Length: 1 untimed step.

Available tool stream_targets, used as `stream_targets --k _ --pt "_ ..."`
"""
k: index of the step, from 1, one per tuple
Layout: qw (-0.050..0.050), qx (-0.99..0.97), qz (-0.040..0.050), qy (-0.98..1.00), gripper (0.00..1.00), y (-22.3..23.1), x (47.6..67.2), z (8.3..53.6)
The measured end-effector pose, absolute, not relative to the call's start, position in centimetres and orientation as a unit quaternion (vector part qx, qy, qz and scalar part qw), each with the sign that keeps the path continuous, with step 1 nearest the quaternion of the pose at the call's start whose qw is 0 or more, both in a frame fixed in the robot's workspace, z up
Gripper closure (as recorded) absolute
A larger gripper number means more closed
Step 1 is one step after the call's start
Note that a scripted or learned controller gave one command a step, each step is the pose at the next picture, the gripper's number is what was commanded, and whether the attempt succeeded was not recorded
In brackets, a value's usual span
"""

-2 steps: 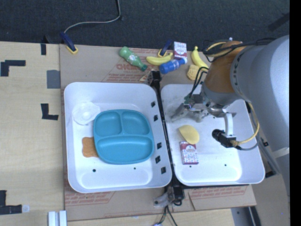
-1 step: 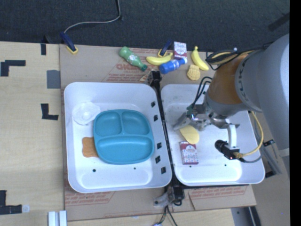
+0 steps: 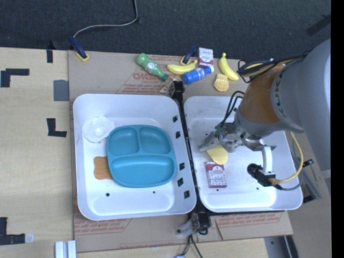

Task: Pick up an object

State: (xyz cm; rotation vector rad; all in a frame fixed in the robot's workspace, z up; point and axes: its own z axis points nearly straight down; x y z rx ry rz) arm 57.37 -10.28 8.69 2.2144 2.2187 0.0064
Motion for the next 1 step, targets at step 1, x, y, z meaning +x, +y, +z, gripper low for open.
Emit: stream_targets --k 1 --pt "0.002 0.707 0.0004 0.708 1.00 -10.30 57.25 9.50"
